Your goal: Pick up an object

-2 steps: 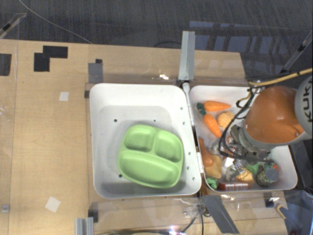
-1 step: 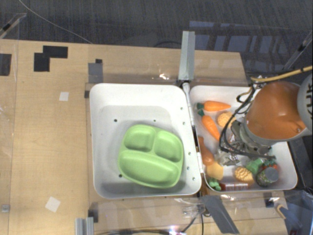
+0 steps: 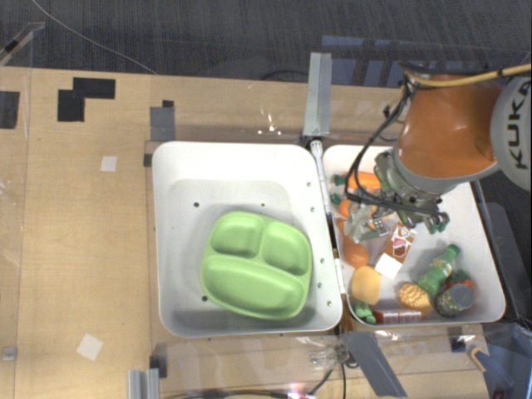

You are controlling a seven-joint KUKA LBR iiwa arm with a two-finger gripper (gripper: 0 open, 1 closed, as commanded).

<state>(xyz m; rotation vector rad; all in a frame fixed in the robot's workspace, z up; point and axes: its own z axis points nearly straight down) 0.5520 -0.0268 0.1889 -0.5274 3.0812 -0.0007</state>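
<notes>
Pincer (image 3: 378, 216) hangs low over the right bin (image 3: 490, 260), above the toy food heaped there; whether it is clenched cannot be made out. Left of that bin, the green divided plate (image 3: 256, 263) lies in its neighbour (image 3: 179, 223).

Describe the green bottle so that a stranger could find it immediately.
Look in the right bin, below the gripper. Near its lower right corner the green bottle lies tilted, between a bumpy yellow-orange toy and a dark round jar. It alone is green and elongated there.
</notes>
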